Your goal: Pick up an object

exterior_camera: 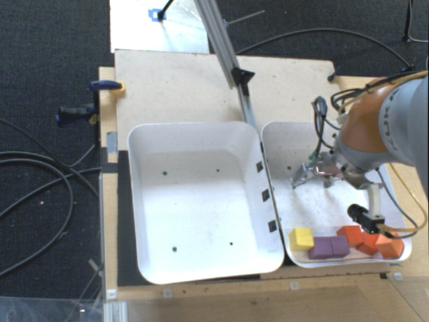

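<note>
My gripper (312, 178) hangs over the upper middle of the right bin (285, 143), open, with bare white floor between its fingers. Several blocks lie along that bin's front edge, well below the gripper. From left to right they are a yellow block (301, 238), a purple block (328, 247), a red block (350, 233) and an orange block (389, 247). The grey arm with its orange band (362, 129) reaches in from the right and hides the bin's right rim.
The left bin (194, 200) stands beside the right one, sharing a raised wall (268, 200). A metal pole (221, 39) slants down from the top to the bins' back edge. Cables (325, 119) hang by the wrist. A black fitting (358, 215) sits just above the red block.
</note>
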Controlling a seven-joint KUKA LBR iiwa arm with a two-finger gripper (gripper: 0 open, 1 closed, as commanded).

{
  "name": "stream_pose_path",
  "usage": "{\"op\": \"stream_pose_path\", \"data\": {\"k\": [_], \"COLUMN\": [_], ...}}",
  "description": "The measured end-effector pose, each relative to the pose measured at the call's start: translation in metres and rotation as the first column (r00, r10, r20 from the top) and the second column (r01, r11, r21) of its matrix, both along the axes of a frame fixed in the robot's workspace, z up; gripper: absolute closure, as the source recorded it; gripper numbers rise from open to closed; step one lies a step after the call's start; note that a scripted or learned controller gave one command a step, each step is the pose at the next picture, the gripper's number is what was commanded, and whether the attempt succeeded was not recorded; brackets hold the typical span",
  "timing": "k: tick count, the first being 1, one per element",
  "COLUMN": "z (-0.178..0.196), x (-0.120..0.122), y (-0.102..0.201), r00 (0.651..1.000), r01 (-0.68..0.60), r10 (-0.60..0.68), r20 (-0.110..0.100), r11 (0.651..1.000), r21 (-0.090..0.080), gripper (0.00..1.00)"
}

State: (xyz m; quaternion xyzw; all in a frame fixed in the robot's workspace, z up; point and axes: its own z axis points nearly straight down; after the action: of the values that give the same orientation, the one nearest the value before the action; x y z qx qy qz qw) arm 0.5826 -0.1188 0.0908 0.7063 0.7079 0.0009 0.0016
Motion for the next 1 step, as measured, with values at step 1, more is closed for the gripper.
{"op": "stream_pose_path", "data": {"k": [1], "z": [0.001], "x": [0.065], "y": [-0.0204], "r00": [1.0], "r01": [-0.005], "r10": [0.005], "r20": [0.006], "r11": [1.0], "r21": [-0.002], "gripper": [0.0]}}
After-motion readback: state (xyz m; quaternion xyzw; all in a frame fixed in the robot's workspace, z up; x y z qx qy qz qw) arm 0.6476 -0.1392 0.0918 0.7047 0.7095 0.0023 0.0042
